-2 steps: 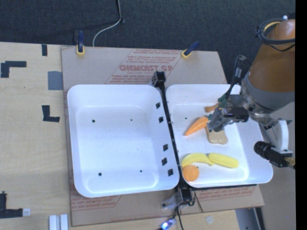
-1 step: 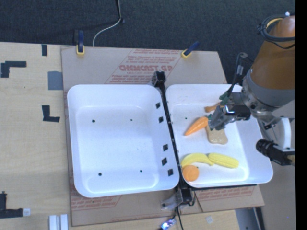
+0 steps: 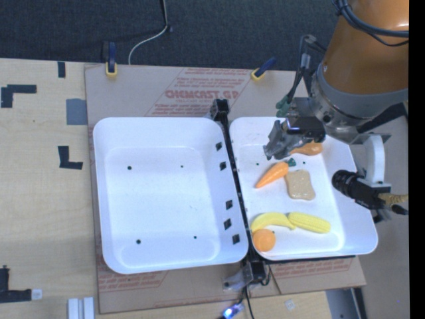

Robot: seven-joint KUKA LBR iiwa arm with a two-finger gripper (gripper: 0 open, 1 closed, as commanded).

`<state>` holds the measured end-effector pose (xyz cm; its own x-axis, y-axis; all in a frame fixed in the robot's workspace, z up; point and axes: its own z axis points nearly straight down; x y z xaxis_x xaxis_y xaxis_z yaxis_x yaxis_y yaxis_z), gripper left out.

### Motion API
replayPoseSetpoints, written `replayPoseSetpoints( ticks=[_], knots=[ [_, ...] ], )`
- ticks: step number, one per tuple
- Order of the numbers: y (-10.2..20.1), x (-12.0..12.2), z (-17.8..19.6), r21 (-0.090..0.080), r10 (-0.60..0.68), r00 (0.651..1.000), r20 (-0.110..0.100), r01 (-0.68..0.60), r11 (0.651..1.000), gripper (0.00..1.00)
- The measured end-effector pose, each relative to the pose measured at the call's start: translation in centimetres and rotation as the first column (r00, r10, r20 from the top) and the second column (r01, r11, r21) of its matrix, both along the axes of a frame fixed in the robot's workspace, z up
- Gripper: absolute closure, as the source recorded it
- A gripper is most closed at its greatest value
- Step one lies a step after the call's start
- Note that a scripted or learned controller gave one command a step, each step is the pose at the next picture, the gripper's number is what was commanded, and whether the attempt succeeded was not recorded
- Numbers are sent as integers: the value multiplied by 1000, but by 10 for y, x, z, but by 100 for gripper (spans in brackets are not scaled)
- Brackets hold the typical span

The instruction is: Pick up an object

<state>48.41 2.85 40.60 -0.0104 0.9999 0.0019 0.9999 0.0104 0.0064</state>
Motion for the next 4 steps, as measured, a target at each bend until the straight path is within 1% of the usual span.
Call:
replayPoseSetpoints(
  ticks=[1, 2, 3, 4],
  knots=[
    [94, 0, 81, 2, 2, 1000, 2, -2, 1000, 100],
    [113, -3, -87, -8, -7, 1000, -24, 7, 1000, 100],
    [88, -4, -220, -8, -13, 1000, -24, 13, 1000, 100],
    [120, 92, -25, 2, -6, 1000, 15, 6, 1000, 100]
  ],
)
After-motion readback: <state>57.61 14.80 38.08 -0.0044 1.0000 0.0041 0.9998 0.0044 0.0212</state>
